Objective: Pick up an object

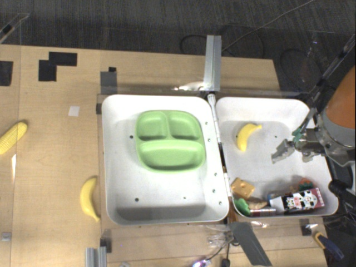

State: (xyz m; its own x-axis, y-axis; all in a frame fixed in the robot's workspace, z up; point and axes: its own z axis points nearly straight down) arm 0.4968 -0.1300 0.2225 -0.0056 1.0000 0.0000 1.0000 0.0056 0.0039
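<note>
We look down on a light wooden tabletop (pixel 50 166) with a dark grey carpeted floor (pixel 111 10) beyond its far edge, where black cables (pixel 261 29) trail. Black square markers (pixel 55 64) sit near the tabletop's far left corner. Two white bins stand side by side. The left bin (pixel 119 204) carries a green divided plate (pixel 168 139) near its middle. The right bin (pixel 278 107) holds a small yellow banana (pixel 246 135) toward its far left part, and along its near edge lie a tan block (pixel 242 189), a green item (pixel 242 207) and a printed packet (pixel 302 199).

The arm comes in over the right bin's right edge. Its claw (pixel 293 147) hangs above the bare middle of that bin with the fingers spread apart and nothing between them, well apart from the banana.

Outside the bins, a second banana (pixel 89 198) lies by the left bin's near left corner, and a corn cob (pixel 12 138) rests at the tabletop's left edge.
</note>
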